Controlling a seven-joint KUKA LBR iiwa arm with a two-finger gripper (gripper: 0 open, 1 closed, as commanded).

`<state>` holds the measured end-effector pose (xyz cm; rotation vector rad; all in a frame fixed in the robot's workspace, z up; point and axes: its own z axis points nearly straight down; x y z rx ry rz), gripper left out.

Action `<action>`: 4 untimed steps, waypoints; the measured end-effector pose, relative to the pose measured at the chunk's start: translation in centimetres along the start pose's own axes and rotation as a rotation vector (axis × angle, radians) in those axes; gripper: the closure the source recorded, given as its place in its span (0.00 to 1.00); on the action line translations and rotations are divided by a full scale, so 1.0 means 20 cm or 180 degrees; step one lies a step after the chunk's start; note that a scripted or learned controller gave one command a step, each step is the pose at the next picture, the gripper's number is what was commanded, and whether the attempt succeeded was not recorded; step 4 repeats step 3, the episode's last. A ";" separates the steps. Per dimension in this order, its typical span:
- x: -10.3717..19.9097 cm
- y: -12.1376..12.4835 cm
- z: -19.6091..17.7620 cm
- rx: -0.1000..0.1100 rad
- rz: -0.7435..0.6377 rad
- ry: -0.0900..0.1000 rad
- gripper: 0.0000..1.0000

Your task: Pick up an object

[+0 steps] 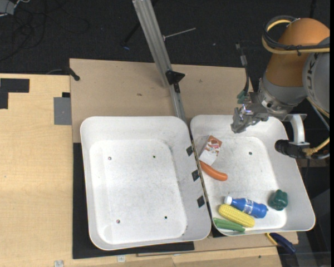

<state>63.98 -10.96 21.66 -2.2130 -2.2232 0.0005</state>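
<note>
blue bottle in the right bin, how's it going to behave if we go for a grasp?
The blue bottle lies on its side, so its round body will probably roll if nudged. It rests against the corn cob, which may shift along with it. It looks like smooth plastic, so likely light and a bit slippery.

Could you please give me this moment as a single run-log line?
tool: above right bin far edge, nothing held | carrot, carton, bottle, corn: in bin | pick: not yet done

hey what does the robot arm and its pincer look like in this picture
The arm has a rounded orange section above a grey wrist, with yellow and black cables looping around it. A white bracket sits at its side. The pincer is small, metallic silver-grey.
</note>
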 end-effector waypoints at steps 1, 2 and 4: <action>0.30 -0.04 0.01 0.0004 0.0001 0.0001 1.00; 0.54 -0.13 -0.05 0.0001 0.0001 -0.0001 1.00; 0.84 -0.20 -0.09 0.0007 -0.0002 0.0000 1.00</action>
